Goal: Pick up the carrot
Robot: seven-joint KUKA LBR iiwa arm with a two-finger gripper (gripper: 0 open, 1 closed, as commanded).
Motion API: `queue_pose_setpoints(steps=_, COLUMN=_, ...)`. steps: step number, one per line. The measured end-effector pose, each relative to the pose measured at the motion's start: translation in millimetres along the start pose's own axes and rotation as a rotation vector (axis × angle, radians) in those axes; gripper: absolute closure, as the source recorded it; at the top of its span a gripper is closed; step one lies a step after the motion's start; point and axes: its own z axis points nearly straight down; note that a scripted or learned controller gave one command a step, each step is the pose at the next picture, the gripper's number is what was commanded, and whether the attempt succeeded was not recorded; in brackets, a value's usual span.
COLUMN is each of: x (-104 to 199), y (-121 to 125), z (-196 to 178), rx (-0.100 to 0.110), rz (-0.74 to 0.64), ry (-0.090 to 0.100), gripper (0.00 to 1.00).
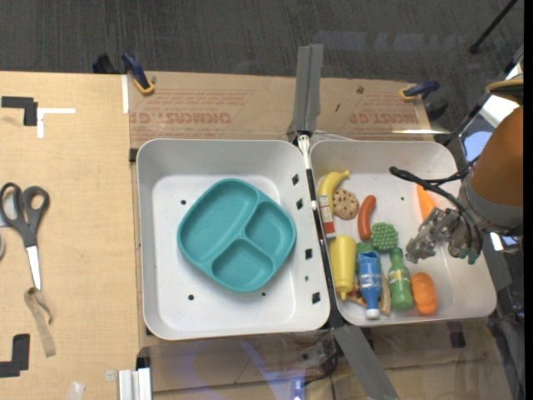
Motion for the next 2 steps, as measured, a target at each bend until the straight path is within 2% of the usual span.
queue_pose_setpoints(steps=1, x=0.0, y=-0.1, z=0.1, rx=0.000, rz=0.000, ry=0.000, gripper=0.00)
queue_pose_setpoints(steps=2, x=8.9, y=-38.9, z=52.2, rx=0.001, rz=0.028, ry=-0.003, gripper=0.00)
